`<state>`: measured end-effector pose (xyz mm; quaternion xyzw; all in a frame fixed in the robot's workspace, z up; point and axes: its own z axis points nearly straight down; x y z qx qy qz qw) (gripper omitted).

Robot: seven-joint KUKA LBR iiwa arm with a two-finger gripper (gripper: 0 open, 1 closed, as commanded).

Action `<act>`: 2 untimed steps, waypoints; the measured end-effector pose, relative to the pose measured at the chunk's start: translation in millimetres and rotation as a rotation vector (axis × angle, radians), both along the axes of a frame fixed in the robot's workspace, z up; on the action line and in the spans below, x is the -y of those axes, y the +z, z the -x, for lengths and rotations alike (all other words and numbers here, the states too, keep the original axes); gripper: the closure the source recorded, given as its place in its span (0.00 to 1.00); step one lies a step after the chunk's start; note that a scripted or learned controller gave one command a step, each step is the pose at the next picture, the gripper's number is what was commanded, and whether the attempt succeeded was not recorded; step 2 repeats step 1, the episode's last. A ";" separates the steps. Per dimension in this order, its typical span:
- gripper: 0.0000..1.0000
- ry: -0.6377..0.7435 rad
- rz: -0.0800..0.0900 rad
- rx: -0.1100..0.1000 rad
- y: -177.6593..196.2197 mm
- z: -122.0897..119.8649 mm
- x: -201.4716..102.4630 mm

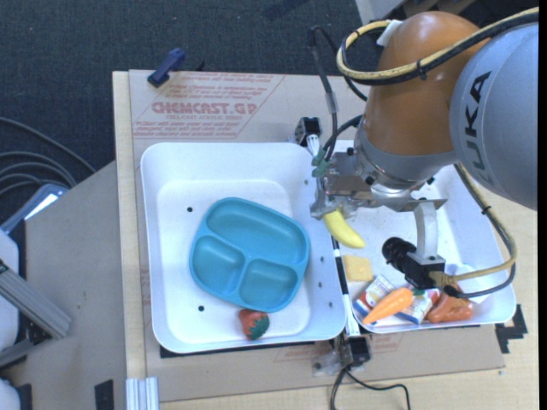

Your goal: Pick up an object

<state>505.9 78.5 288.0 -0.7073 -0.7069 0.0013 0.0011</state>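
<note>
Two white bins sit on the bench. The left bin [162, 229] holds one blue divided plate [248, 253] and one strawberry [253, 322]. The claw [329, 203] grips one yellow banana [343, 229] above the right bin [487, 229]; a carrot [389, 302] lies nearer.

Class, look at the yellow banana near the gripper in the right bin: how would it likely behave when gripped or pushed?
The banana looks like smooth moulded plastic, so probably stiff, light and a bit slippery. Its curved, tapered shape may pivot or slide away rather than roll straight.
</note>
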 end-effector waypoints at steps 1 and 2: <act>1.00 0.001 0.000 0.000 -15.6 20.6 -110.5; 1.00 0.001 0.000 0.000 -15.6 20.6 -110.5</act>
